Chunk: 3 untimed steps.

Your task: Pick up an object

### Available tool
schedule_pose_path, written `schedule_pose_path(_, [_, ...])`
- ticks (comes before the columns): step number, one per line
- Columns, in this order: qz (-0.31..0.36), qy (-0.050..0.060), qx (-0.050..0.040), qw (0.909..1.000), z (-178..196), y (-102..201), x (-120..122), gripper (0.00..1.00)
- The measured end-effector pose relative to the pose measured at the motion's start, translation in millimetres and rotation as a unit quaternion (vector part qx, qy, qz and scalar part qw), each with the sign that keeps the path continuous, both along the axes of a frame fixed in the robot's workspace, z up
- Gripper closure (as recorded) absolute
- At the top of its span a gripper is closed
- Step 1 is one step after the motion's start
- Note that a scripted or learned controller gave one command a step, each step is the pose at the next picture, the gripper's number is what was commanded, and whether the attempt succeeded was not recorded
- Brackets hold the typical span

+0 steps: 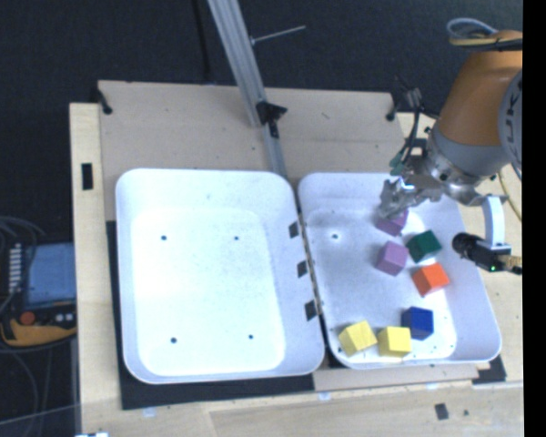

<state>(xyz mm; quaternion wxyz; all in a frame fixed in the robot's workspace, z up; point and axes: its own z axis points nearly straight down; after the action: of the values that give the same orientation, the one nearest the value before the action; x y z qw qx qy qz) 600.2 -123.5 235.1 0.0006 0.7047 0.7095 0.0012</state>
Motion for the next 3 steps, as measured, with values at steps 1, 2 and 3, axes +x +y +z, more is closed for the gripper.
schedule_pose_path(1, [0.001, 0.001, 0.0004, 1.0000, -7, 59, 5, 1.00])
schedule_pose_path(2, [0.001, 0.001, 0.0005, 1.0000, 3, 111, 1, 1.00])
schedule_pose_path(3, [0.001, 0.001, 0.0002, 1.0000, -4, 171, 10, 1.00])
